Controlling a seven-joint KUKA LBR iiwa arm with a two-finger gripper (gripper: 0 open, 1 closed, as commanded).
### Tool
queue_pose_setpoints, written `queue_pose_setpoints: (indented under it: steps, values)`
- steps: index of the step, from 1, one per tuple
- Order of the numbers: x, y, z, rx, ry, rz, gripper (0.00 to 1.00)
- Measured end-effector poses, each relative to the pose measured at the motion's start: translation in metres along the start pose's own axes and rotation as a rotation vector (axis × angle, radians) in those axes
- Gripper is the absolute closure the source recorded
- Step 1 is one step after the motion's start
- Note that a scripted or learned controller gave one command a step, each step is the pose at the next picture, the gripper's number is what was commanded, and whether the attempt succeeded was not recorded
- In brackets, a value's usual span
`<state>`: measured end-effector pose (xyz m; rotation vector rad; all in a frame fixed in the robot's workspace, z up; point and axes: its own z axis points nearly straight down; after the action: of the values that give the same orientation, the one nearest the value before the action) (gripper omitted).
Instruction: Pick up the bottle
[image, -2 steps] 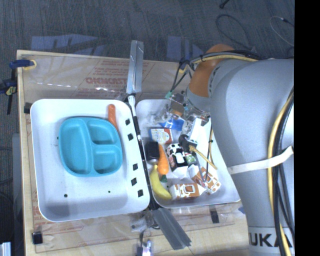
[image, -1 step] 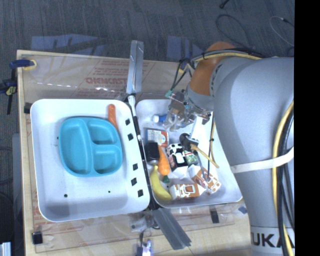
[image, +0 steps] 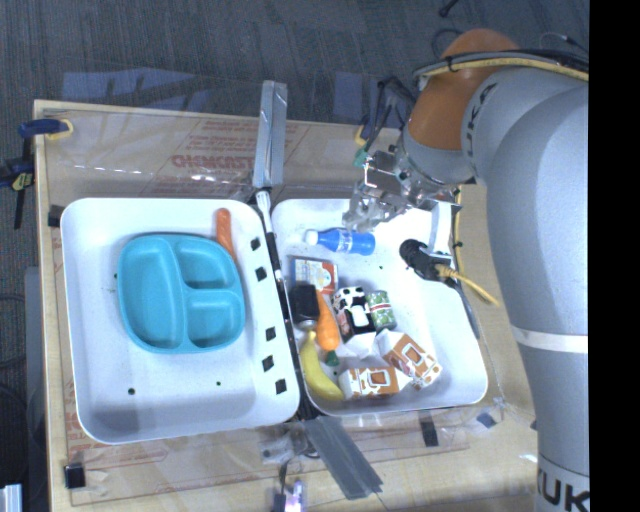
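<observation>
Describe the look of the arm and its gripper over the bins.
The arm is bulky, with smooth rounded grey shells and an orange band above the wrist. White "KU" lettering shows near its base. The gripper is small, metallic and silvery. Thin dark cables loop around the wrist, with a black fitting and yellowish lead beside it.

We note a bulky grey arm (image: 535, 200), orange band (image: 450, 110) above the wrist, yellow cable (image: 470, 285), metallic gripper (image: 368, 212).

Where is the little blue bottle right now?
The bottle lies on its side near the far end of the right bin, just under the gripper, with a small carton beside it.
</observation>
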<state>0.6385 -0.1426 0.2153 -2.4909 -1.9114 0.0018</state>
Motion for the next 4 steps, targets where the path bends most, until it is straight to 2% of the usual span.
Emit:
queue_pose_setpoints:
  steps: [1, 2, 3, 4]
  values:
    - [-0.025, 0.025, 0.071, 0.004, 0.0, -0.114, 1.0]
    - [-0.029, -0.016, 0.046, 0.003, 0.0, -0.004, 1.0]
    - [-0.013, -0.083, 0.102, -0.024, 0.004, -0.04, 1.0]
    - [-0.019, -0.082, 0.102, -0.028, -0.004, -0.034, 0.0]
